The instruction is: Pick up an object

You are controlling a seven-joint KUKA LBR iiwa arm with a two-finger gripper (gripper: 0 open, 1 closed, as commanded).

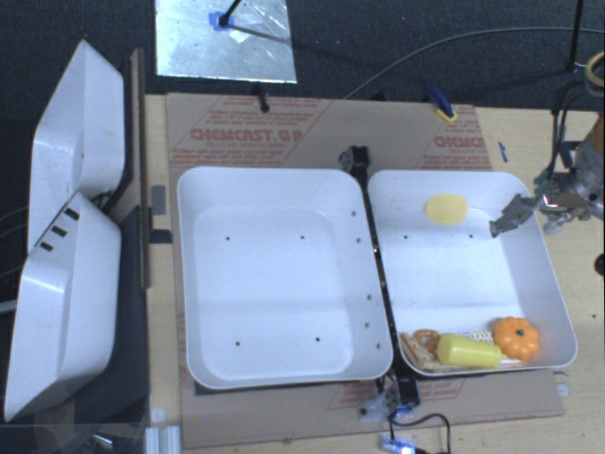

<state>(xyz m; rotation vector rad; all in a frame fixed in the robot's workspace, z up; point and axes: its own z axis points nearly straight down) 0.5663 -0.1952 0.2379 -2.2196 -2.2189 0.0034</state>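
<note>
The arm's metal jaws [518, 214] hang at the right rim of the right-hand shallow white bin [544, 282], one dark finger pointing down-left into it; whether they stand wide or narrow I cannot tell, and nothing shows between them. A pale yellow rounded lump [446, 208] lies in that bin's far part, near the finger but apart from it. Along the near wall lie a brown pretzel-like piece [422, 342], a yellow plastic cylinder [467, 351] and a small orange pumpkin [516, 337], close together.

Both white bins [274, 197] look like smooth glossy plastic; beneath them lies matt brown cardboard [312, 126]; the plate [222, 26] behind is scratched metal.
</note>
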